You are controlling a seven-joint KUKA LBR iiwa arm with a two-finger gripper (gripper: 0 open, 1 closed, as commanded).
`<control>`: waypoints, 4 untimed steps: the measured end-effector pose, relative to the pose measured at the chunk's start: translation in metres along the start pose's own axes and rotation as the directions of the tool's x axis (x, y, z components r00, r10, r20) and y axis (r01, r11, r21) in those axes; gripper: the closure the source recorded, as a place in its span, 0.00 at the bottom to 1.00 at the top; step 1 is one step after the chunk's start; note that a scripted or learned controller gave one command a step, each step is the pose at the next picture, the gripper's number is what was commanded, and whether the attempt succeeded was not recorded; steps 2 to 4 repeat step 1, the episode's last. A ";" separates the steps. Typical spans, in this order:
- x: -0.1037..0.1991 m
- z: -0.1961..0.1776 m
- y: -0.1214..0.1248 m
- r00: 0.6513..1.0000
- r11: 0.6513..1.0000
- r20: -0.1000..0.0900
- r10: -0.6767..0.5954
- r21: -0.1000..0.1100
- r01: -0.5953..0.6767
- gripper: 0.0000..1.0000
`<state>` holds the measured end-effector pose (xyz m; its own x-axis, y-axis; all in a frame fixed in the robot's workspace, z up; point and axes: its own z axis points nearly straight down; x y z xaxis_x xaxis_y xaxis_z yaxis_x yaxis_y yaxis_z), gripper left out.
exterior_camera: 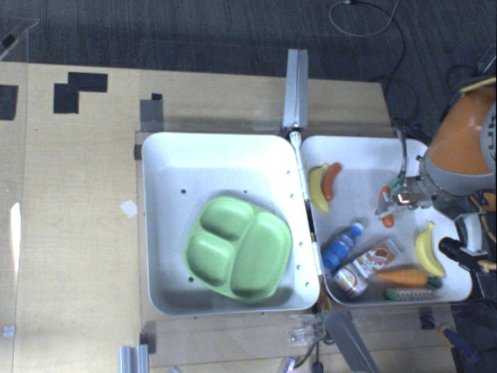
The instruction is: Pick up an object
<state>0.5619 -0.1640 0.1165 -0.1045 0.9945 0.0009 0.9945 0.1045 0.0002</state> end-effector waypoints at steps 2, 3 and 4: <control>0.019 -0.083 0.020 0.998 0.998 0.002 0.067 -0.004 -0.067 1.00; 0.019 -0.083 0.020 0.998 0.998 0.002 0.067 -0.004 -0.067 1.00; 0.019 -0.083 0.020 0.998 0.998 0.002 0.067 -0.004 -0.067 1.00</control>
